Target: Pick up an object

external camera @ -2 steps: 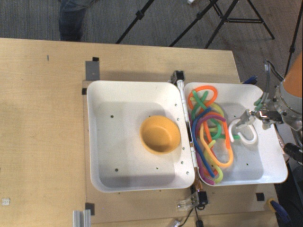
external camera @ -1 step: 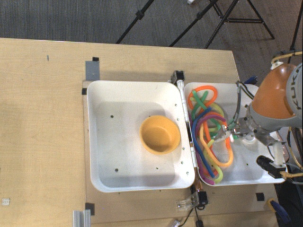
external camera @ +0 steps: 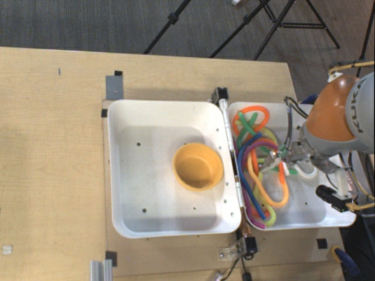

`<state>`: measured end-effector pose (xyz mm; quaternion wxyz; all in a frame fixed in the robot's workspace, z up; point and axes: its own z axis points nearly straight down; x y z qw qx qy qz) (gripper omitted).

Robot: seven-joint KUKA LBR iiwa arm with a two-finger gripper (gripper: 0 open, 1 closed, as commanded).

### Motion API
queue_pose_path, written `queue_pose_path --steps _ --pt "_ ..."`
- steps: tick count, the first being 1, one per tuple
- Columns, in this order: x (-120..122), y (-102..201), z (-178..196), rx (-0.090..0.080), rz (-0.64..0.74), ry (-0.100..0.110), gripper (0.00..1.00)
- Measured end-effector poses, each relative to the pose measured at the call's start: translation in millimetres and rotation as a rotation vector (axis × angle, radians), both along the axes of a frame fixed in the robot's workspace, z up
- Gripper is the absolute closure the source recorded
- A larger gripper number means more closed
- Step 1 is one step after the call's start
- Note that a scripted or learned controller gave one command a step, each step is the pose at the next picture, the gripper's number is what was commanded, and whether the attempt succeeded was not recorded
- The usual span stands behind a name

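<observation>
A tangle of coloured flexible loops, orange, green, purple, yellow and pink, lies along the left side of the right bin. My gripper is low inside this bin, right over the middle of the tangle, among the orange and purple strands. The grey arm with its orange band comes in from the right above it. A yellow-orange bowl sits upright in the middle of the left bin, apart from the gripper.
The two white bins meet at a shared wall just left of the tangle. Black cables and a dark connector hang off the arm over the right bin's right side. Bare wooden bench stretches to the left.
</observation>
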<state>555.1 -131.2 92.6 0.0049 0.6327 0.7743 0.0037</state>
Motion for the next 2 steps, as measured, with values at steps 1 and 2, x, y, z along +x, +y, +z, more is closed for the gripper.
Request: queue_pose_path --steps 1,2 --pt "1 2 11 0.005 0.002 0.002 1.00" --pt "12 71 93 0.002 -0.116 0.005 1.00"
